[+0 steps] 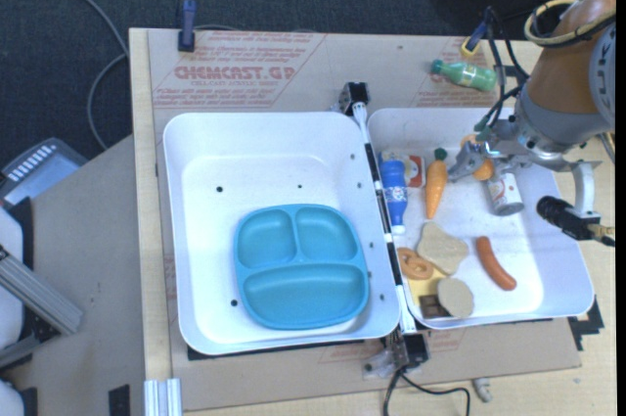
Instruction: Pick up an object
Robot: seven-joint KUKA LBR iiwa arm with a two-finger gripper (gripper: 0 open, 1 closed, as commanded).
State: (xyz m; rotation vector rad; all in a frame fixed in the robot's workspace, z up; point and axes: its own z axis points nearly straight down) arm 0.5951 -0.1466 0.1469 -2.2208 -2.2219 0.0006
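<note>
Bench [245, 76] is cardboard-topped w/ red print, two white bins side by side on it. Left bin [196, 208] holds a blue divided plate [298, 264], three compartments, sitting toward the near right of that bin.

My arm comes in from the right, grey w/ the orange band, wrist over the far part of the right bin [558, 277]. My gripper [482, 160] is low in that bin, just beside the silver can; can't tell if it's released or clenched, and I see nothing in it.

Right bin contents, big to small approx:
- blue bottle [393, 194], white label, long axis running far-to-near along the bin's left wall.
- carrot [435, 187], orange w/ green cap at the far end, tip pointing near; long axis nearly parallel to the bottle, just right of it.
- sausage [496, 264], red-orange, long axis diagonal, far-left to near-right, apart from the rest.
- silver can [505, 193], lying tilted, red on its far end.
- bread slice [442, 249], tan, mid-bin.
- round cookie [455, 297], near edge, touching a dark piece.
- orange slice-like item [415, 264] by the left wall.

Green bottle [465, 73] lies on the bench beyond the bin, long axis left-right.
</note>
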